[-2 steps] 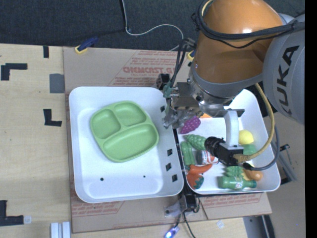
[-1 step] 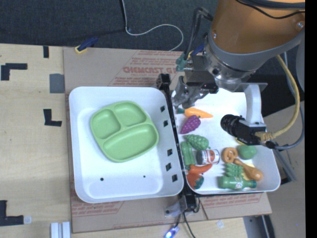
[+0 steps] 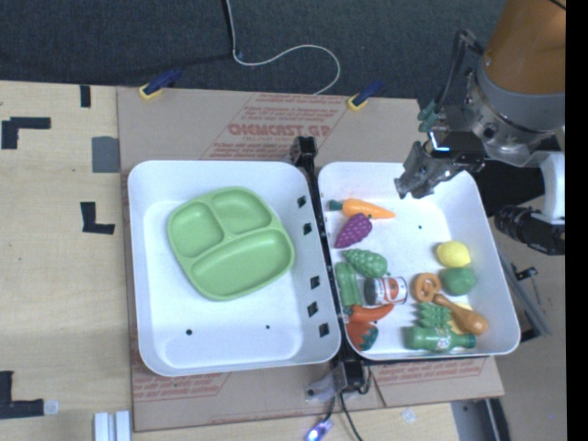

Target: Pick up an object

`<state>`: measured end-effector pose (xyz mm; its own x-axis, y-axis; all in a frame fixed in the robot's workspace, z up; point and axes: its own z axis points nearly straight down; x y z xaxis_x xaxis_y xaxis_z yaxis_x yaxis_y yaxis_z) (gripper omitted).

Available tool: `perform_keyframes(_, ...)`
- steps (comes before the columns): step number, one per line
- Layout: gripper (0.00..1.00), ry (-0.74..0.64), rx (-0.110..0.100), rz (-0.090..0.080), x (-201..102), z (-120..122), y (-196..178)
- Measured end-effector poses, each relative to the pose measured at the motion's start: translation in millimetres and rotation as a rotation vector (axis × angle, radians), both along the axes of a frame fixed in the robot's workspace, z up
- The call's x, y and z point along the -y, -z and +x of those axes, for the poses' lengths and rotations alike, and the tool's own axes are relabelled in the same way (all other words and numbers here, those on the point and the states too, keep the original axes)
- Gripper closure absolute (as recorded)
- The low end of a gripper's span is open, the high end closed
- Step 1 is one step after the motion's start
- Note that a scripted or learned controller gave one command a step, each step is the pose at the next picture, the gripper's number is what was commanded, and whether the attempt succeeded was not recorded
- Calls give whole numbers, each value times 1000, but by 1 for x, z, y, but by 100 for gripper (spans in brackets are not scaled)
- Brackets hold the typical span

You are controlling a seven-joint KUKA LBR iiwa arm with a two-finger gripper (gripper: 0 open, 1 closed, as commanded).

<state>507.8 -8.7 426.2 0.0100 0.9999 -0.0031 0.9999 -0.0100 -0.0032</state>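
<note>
Along the near edge of the right white bin (image 3: 491, 274) lies a green toy bottle on its side (image 3: 439, 340), with a red-and-green toy pepper (image 3: 366, 324) toward the near-left corner. Just behind them sit an orange pretzel-shaped toy (image 3: 425, 288), a small tin can with a red-and-white label (image 3: 384, 290) whose writing is too small to read, a round green toy (image 3: 459, 280) and a yellow lemon-like toy (image 3: 453, 254). Farther back, by the left wall, come a green leafy toy (image 3: 365, 263), a purple bunch of grapes (image 3: 353, 231) and an orange plastic carrot (image 3: 366, 210).

The dark two-finger gripper (image 3: 415, 180) hangs over the far edge of this bin; whether it is spread or closed I cannot tell, and nothing is visibly held. The carrot looks the likeliest pick: it lies to the gripper's left and slightly nearer, its long axis running roughly parallel to the far edge.

The left white bin (image 3: 147, 246) carries a pale green divided plastic plate (image 3: 230, 242). Beyond both, the cardboard sheet (image 3: 266, 127) bears red mirrored print I cannot read.
</note>
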Motion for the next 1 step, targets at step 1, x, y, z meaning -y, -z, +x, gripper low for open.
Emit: perform_keyframes(1,100,-14,3,3,-66,-24,-31)
